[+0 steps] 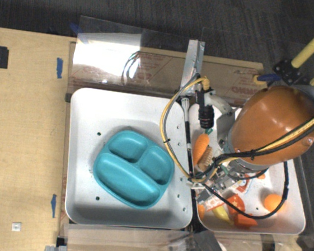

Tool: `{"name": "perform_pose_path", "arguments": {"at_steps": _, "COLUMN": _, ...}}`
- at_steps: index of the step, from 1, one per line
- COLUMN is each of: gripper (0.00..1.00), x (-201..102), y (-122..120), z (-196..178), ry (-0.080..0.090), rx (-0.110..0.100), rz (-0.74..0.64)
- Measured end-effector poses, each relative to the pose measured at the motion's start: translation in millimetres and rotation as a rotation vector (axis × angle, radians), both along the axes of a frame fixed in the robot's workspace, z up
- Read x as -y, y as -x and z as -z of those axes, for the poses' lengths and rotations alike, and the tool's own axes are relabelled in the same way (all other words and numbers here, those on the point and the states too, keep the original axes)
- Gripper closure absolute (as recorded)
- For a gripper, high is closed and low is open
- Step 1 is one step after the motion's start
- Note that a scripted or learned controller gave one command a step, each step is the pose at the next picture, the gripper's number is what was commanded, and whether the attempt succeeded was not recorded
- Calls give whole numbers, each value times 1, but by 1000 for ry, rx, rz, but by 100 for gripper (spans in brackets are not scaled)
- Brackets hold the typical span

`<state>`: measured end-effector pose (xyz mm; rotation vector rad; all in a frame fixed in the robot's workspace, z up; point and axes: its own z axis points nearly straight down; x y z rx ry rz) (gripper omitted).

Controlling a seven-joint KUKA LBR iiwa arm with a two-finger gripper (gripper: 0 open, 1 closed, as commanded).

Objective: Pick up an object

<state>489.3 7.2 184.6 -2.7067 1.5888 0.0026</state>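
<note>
Orange dominates the right bin, where my arm hangs low over a heap of toy food. A carrot-like piece lies at that bin's left wall; an orange ball sits near its right wall, with one red and one yellow piece between. They look light, hard and slick, so I'd take the carrot across its middle. One teal tray lies in the left bin. Whether the pincer is spread or pinching, I cannot tell.
</note>
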Motion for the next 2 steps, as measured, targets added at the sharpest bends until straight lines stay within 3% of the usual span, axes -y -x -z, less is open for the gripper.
{"name": "perform_pose_path", "arguments": {"at_steps": 1, "gripper": 100, "x": -1, "y": -45, "z": -68, "ry": -1, "rx": 5, "rz": -249}}
{"name": "perform_pose_path", "arguments": {"at_steps": 2, "gripper": 100, "x": 27, "y": -89, "z": -102, "ry": 0, "rx": 4, "rz": -539}}
